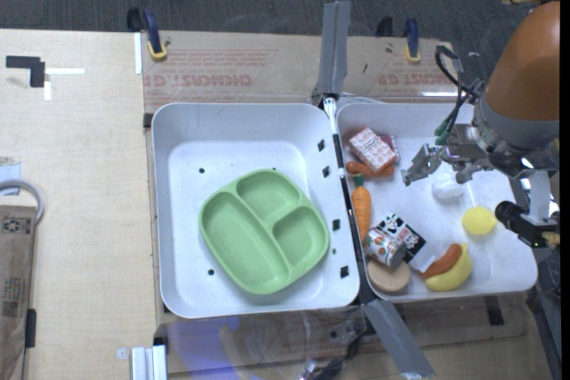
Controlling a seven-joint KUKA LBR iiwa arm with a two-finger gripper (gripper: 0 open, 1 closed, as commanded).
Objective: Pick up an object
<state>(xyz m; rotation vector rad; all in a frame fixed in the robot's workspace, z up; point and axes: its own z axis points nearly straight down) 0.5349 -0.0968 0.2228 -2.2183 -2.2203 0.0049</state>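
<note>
My gripper point(421, 165) hangs over the middle of the right bin point(508, 285), with nothing visibly in it. A small white object point(447, 189) lies just right of and below it. To its left is a pink box point(372, 149) with a small orange piece point(356, 166) beside it. An orange carrot point(362, 207) lies along the bin's left wall. Nearer the front are a black-and-white patterned carton point(394, 240), a tan disc point(388, 278), a yellow ball point(478, 221), a yellow banana point(451, 278) and a red-orange sausage shape point(444, 260).
The left bin point(178, 191) holds a green divided plate point(264, 231). A grey divider bar point(335, 58) runs between the bins at the back. The arm's orange band point(530, 67) and cables point(459, 102) hang over the right bin's far right corner.
</note>
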